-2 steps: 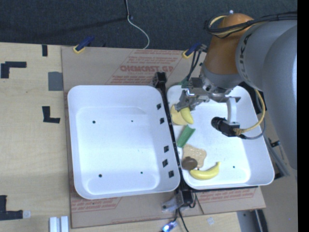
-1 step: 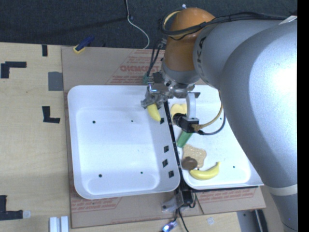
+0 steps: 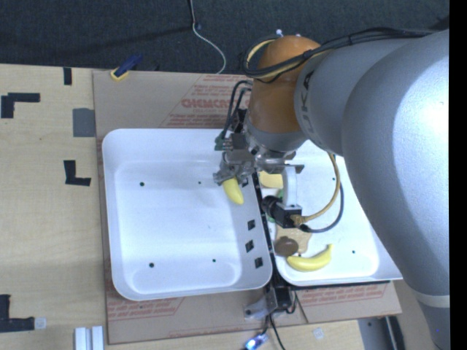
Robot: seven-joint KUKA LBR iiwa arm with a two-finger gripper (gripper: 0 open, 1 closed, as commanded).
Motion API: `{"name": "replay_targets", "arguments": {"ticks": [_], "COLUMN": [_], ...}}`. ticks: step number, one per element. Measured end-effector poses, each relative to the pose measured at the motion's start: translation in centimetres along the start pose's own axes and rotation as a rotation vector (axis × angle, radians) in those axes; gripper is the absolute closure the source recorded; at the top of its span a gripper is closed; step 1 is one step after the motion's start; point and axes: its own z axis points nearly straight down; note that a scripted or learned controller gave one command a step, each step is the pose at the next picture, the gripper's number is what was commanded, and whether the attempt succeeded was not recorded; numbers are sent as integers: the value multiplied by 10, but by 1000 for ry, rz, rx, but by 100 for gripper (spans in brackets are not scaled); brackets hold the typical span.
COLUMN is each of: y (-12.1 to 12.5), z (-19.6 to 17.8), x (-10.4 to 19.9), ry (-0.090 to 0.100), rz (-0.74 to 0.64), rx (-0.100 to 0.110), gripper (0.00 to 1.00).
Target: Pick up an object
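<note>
Yellow shows at the tip of the tool (image 3: 233,182): a small yellow object (image 3: 234,192), elongated and rounded, sits right below the dark finger parts, over the right-hand portion of the left bin (image 3: 124,217). The tool's fingers look drawn in around the top of that yellow piece, and it appears to be gripped between them, though the finger ends are small and dark and their exact gap is hard to read. Whether the yellow piece is lifted clear of the bin floor or resting on it cannot be told from this slant.

The grey arm (image 3: 394,137) comes in from the right, its orange band (image 3: 281,86) sitting above the wrist, and it hangs over the wall shared by the two bins. Cables loop from the wrist down over the right bin (image 3: 357,268).

In the right bin, near its front edge, lies a banana (image 3: 310,259), curved and yellow, with a brown rounded object (image 3: 285,245) just beside its left end. Another pale yellow item (image 3: 271,180) shows partly under the wrist, close to the dividing wall.

Both bins rest on a cardboard sheet (image 3: 153,97) laid on the wooden surface (image 3: 44,217).
</note>
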Motion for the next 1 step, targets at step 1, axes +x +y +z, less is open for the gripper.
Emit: {"name": "replay_targets", "arguments": {"ticks": [1], "y": [-81], "z": [-18], "x": [62], "ry": [2], "rz": [-6], "rx": [1], "gripper": [100]}}
